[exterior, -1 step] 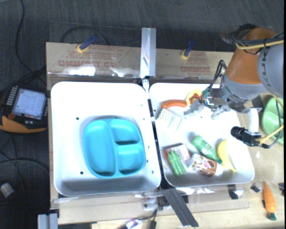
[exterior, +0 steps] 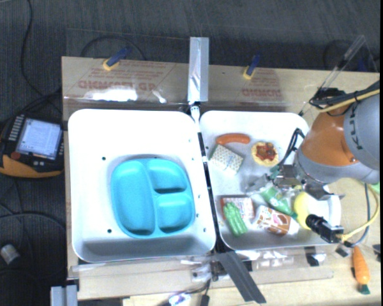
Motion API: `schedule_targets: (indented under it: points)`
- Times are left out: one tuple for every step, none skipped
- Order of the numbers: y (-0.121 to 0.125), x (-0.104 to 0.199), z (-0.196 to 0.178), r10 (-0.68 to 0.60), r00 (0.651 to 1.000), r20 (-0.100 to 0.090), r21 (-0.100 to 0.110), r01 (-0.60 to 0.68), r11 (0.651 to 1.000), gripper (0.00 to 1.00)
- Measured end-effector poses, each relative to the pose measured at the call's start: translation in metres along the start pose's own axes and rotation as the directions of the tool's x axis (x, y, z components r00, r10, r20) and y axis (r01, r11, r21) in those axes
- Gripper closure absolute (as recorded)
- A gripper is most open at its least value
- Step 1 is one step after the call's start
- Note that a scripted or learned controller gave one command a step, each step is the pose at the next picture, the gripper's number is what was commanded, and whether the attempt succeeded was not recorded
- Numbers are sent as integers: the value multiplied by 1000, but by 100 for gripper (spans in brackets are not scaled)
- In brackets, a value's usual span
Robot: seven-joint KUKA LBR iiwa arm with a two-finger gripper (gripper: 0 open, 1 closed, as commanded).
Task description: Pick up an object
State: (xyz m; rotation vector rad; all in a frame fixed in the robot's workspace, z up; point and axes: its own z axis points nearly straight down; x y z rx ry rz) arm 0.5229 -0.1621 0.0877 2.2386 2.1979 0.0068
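The right bin (exterior: 249, 121) holds several toy foods: an orange sausage (exterior: 233, 138), a small round pizza (exterior: 265, 152), a patterned white block (exterior: 227, 160), a green vegetable (exterior: 233, 218), a red and white packet (exterior: 274, 220) and a yellow fruit (exterior: 302, 204). My gripper (exterior: 276, 182) is lowered into the middle of this bin, just below the pizza and above a green and white item (exterior: 277, 200). The wrist and its cables hide what lies directly under it.
A blue divided tray (exterior: 154, 195) lies in the left bin (exterior: 89, 139). A clear divider post (exterior: 198, 75) stands behind the wall between the bins. An orange carrot (exterior: 360, 269) lies outside the bins at the lower right. A handheld pendant (exterior: 32, 142) sits on the floor at left.
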Motion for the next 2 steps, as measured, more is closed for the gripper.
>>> schedule_targets:
  points:
    - [2,0,-8,-1,1000,0,-1,1,1000,100]
    - [6,30,-135,201,980,5,12,-201,979,100]
